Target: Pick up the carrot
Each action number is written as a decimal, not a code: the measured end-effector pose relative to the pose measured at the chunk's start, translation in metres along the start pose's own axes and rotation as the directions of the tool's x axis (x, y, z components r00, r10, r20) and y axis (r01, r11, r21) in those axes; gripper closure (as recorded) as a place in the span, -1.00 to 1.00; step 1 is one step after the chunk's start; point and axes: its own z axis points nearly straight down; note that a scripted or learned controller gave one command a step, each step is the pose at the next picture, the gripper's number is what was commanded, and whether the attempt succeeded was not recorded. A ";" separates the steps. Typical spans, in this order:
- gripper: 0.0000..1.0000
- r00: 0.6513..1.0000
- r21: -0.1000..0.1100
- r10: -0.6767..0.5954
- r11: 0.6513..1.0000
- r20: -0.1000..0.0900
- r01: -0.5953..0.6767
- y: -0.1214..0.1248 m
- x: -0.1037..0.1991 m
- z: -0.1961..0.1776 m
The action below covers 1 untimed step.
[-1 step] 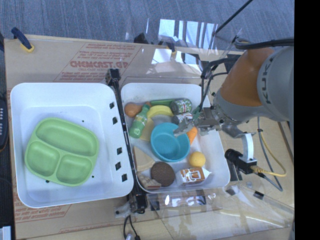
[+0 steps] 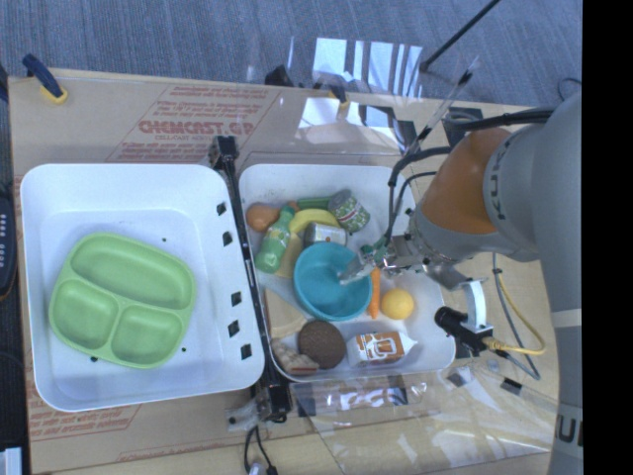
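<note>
1. Camera view, the layout: you have two shallow white bins side by side. The left white bin holds a pale green divided plastic plate. The right white bin is crowded with toy food.

2. Camera view, the target: the slim orange carrot lies near upright in the right bin, squeezed between the round blue plastic bowl on its left and the small yellow lemon on its right.

3. Camera view, the arm: the grey arm's two-finger gripper sits at the carrot's upper end, just beside the bowl's rim.

4. Camera view, the fingers: they are small and tangled with cable and glare, so you cannot tell how far apart they stand, nor whether they touch the carrot. Nothing is clearly held.

5. The step in hand, as a judgement: this looks like the final approach or the closing over the carrot, with no lift begun.

6. What the next move calls for: straddle the carrot across its narrow width, avoid the bowl rim and lemon, close firmly, then raise straight up.
</note>
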 end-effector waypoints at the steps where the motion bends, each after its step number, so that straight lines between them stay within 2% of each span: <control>1: 1.00 1.000 0.006 -0.011 1.000 -0.003 0.011 0.000 0.001 -0.009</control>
